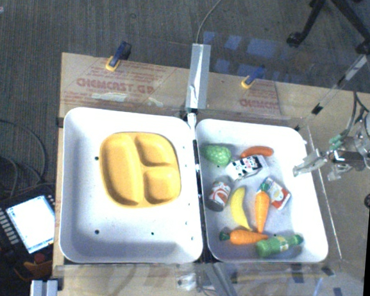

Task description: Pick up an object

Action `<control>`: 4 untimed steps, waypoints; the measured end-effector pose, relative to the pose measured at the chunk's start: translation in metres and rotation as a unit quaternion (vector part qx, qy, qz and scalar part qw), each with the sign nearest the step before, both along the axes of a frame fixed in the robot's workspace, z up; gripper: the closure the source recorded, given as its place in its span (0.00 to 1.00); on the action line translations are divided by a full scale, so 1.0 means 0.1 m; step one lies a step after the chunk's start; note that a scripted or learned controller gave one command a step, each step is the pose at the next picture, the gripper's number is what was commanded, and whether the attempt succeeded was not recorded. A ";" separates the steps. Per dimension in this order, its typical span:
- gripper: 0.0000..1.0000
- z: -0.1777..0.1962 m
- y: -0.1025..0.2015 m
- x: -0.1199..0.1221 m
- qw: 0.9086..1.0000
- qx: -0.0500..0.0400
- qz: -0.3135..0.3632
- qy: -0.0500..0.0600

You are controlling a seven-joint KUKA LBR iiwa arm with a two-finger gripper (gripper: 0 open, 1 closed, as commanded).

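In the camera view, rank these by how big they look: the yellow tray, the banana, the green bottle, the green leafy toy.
Largest to smallest, as they look here:
1. yellow tray, by far the biggest.
2. banana and green bottle: they look much alike in length, so I won't rank them.
3. green leafy toy, the most compact.

We note two bins side by side on the bench (75,83). The left bin (75,231) holds a divided tray (141,168) near its centre. The right bin (307,219) holds a round vegetable (217,155) at back left, a sausage (257,151) to its right, a carton (246,166) just before that, a can (219,193), a banana (238,207), two carrots (261,209) (247,236) and a bottle (278,244) at front. The gripper (309,163) sits at that bin's right rim.
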State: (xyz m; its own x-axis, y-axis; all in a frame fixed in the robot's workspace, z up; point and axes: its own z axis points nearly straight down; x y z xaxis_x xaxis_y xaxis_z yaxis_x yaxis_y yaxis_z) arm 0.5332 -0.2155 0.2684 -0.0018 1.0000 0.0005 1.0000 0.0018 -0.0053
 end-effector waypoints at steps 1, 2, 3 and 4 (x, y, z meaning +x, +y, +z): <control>0.00 -1.21 0.41 0.04 0.998 0.001 0.061 0.000; 0.00 -1.74 0.45 -0.16 1.000 -0.005 0.002 -0.014; 1.00 -1.66 0.45 -0.16 1.000 -0.004 0.001 -0.012; 1.00 -0.24 0.88 -0.48 1.000 -0.001 -0.031 0.000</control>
